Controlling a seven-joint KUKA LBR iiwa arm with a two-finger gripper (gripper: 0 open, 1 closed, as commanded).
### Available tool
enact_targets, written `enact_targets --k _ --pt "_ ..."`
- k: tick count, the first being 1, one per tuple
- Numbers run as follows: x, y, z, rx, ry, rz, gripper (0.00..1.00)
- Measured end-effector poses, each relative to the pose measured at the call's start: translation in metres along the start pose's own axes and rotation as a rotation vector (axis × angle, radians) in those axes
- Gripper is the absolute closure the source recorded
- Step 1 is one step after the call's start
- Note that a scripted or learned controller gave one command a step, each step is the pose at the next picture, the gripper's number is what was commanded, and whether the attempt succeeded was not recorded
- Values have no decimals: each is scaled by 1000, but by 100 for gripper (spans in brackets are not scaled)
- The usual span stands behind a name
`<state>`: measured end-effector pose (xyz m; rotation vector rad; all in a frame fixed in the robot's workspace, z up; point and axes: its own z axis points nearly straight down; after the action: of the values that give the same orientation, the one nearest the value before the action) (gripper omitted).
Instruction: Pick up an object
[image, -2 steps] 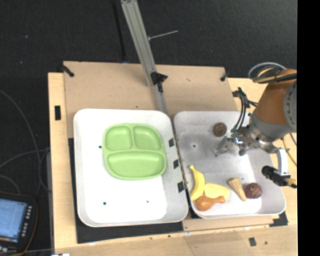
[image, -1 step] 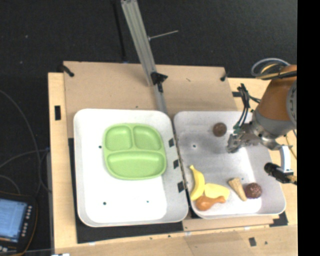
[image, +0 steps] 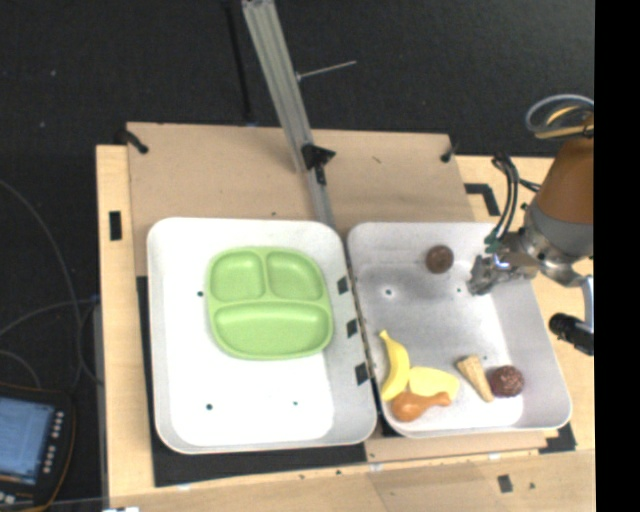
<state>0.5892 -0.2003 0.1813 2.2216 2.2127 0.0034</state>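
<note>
End effector (image: 483, 275) over right bin (image: 420, 320), beside brown ball (image: 438, 260).

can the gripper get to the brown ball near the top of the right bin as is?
Probably yes. The gripper hangs just right of the brown ball, with bare bin floor between them.

Cut off at the right edge: grey arm with orange band (image: 568, 190). Too small to tell, fingers of small metallic gripper (image: 482, 276). Partly hidden under curved yellow banana (image: 396, 366), perhaps an orange-brown toy piece (image: 415, 404).
</note>
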Motion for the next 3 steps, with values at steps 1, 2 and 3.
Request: enact_targets --k 1,2,3 --pt "-8 8 -48 -1 -1 -6 100" --pt "-10 8 -72 2 0 -6 100" --pt "47 12 -62 4 3 -10 100"
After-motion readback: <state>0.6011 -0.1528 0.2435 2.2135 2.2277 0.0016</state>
